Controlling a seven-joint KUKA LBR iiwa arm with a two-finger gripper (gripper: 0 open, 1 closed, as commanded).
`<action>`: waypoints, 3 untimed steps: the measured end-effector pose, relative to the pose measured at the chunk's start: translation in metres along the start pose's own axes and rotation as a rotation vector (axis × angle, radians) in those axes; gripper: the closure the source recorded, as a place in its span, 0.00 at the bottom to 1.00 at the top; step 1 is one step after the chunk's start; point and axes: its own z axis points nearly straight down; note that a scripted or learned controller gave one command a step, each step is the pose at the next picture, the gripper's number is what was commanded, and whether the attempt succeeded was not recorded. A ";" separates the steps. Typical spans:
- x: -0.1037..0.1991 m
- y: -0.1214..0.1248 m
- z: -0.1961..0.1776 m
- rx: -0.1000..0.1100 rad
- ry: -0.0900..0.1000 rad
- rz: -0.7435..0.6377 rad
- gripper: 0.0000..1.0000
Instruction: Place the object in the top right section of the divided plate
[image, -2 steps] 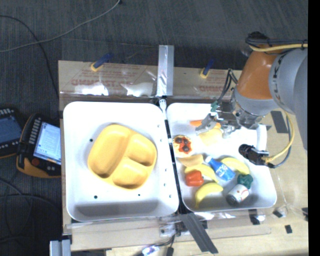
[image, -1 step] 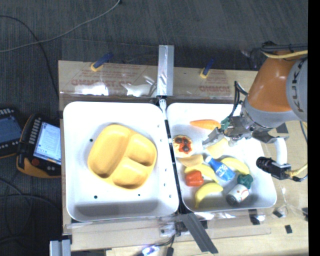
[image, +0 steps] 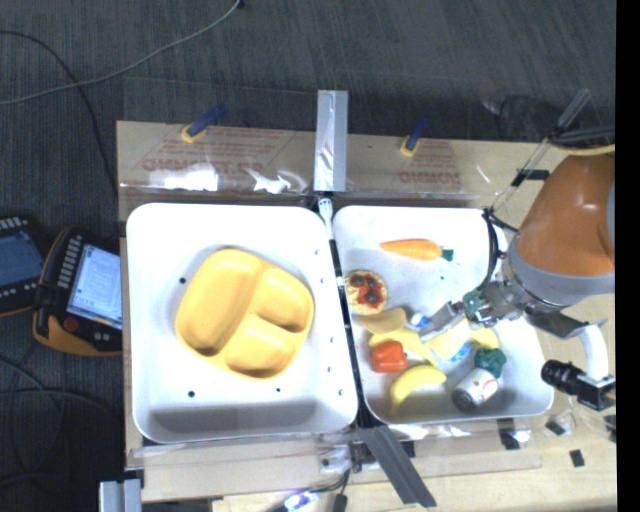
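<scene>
The yellow divided plate (image: 245, 310) lies in the left bin (image: 160, 400), and nothing rests in its top right section (image: 287, 299). My gripper (image: 436, 322) hangs low over the middle of the right bin (image: 520, 405), reaching in from the right beneath the orange-banded wrist (image: 570, 225). Its tip is just above a cluster of toy foods: a pale yellow piece (image: 385, 320), a red pepper (image: 388, 354) and a yellow-and-blue item (image: 452, 350). Nothing can be seen held in it.
The right bin also holds an orange carrot (image: 410, 249) near the back, a small round pizza (image: 366, 289), a yellow fruit (image: 418, 382), a small can (image: 477, 387) and a green item (image: 490, 360). A raised divider (image: 343, 330) separates the two bins.
</scene>
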 end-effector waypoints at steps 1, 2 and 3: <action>-0.010 -0.002 0.033 0.000 0.001 -0.273 1.00; 0.005 0.032 0.057 -0.002 0.000 -0.253 1.00; -0.025 0.076 0.074 -0.001 -0.003 -0.423 1.00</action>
